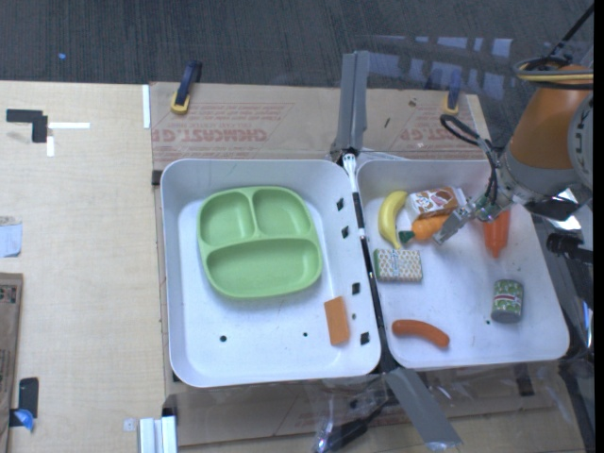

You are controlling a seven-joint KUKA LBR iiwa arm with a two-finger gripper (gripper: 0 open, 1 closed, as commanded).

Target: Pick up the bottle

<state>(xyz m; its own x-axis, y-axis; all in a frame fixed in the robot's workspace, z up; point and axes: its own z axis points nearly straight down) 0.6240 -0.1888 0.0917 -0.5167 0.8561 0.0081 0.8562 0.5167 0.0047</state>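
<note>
Two shallow white bins sit side by side on a bench covered with brown cardboard, with a pale wooden surface to the left and dark carpet beyond.

Left bin: it holds two things. One green divided plate with three compartments lies in the upper middle, and one small orange block lies near the bin's lower right corner, well apart from the plate.

Right bin: I count seven things. One yellow banana lies near the upper left, beside the divider. One packet with red and white print lies just right of the banana, and one orange carrot-like piece lies just below that packet. One speckled sponge block sits under the banana. One red-orange sausage lies near the front edge. One small can with a green label stands at the right. One orange bottle, the only bottle-like item, is upright or nearly so at the upper right, just above the can.

One arm, grey with an orange band, reaches in from the right. Its gripper hangs between the packet and the bottle, close beside the bottle. How far its jaws are parted I cannot tell; nothing is visibly held between them.

One yellow and blue clamp sits on the cardboard behind the left bin.
</note>
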